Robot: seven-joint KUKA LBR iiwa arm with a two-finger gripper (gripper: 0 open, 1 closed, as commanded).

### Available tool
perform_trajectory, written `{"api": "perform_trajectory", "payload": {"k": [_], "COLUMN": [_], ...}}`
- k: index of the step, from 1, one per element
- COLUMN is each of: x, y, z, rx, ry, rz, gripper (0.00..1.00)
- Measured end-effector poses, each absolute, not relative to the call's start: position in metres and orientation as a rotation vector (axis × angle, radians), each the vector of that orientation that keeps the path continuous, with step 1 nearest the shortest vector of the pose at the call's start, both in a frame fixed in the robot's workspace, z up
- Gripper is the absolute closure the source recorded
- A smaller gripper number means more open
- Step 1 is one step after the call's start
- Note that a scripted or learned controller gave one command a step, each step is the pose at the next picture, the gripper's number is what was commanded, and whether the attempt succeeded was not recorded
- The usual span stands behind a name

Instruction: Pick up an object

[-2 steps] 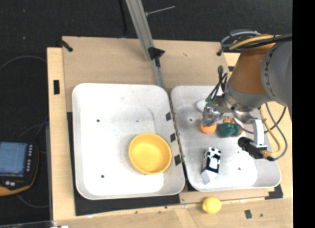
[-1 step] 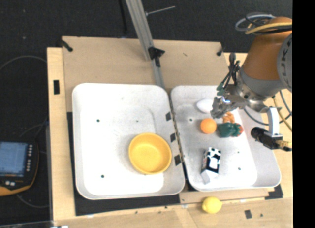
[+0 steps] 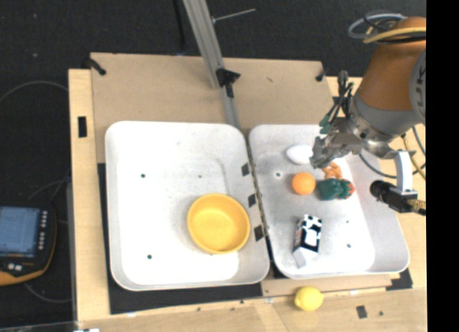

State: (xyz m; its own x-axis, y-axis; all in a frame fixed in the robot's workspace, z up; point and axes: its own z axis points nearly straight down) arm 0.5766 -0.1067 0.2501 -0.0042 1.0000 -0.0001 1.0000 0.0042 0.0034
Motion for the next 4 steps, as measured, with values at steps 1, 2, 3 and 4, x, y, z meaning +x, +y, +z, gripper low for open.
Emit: {"api": "perform_trajectory", "payload": {"k": [1,2,3,4], "x": [0.58,0.572,0.578,0.571], "y": [-0.047,-0.003,0.048,0.088], "z": [0.256,0.256,0.258,0.25], "rx": [2.21,2.214,2.213,2.219], "ry": [2.229,2.229,2.23,2.225], "rz": [0.006,0.003,0.003,0.0], "gripper": [1.0,1.0,1.0,1.0]}}
